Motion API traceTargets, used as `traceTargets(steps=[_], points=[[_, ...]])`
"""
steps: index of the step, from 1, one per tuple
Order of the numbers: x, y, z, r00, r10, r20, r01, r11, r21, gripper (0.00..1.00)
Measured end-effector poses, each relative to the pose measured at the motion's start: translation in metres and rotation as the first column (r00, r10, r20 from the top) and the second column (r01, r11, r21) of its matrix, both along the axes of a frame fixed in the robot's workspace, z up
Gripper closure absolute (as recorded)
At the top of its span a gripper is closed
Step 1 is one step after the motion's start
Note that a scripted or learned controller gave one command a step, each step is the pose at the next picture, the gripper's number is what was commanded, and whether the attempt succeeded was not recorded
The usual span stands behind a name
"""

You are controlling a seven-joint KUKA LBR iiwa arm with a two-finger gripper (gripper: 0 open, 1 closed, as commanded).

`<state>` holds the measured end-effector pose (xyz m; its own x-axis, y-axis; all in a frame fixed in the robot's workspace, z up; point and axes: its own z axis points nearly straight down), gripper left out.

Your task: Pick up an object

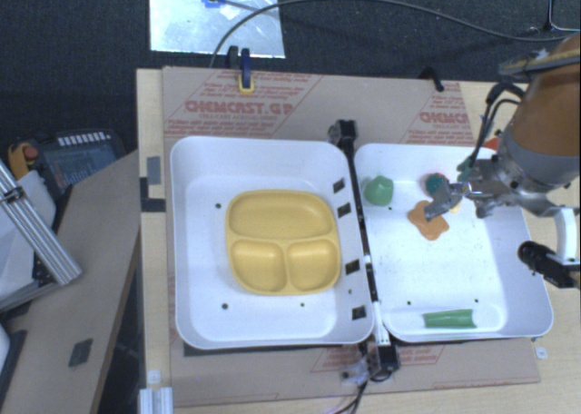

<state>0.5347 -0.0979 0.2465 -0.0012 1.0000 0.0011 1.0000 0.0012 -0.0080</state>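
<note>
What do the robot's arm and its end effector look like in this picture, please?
The arm enters from the right as a thick rounded body, with a broad orange band above a grey wrist section. Thin dark cables loop along its left side. The end effector is a small dark metal assembly of brackets and slim fingers below the wrist. A black rounded part sticks out lower down, near the right bin's edge.

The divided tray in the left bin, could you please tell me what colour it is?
The tray is pale yellow, seen clearly in the camera view.
</note>
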Motion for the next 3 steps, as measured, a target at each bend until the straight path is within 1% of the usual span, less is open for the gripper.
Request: traceTargets(steps=[1, 2, 3], points=[[0.002, 0.000, 0.004, 1.000, 0.002, 0.009, -0.002, 1.000, -0.001, 0.00], [0.009, -0.003, -0.041, 1.000, 0.000, 0.006, 0.000, 1.000, -0.001, 0.00], [0.011, -0.001, -0.104, 1.000, 0.000, 0.004, 0.000, 1.000, 0.000, 0.00]])
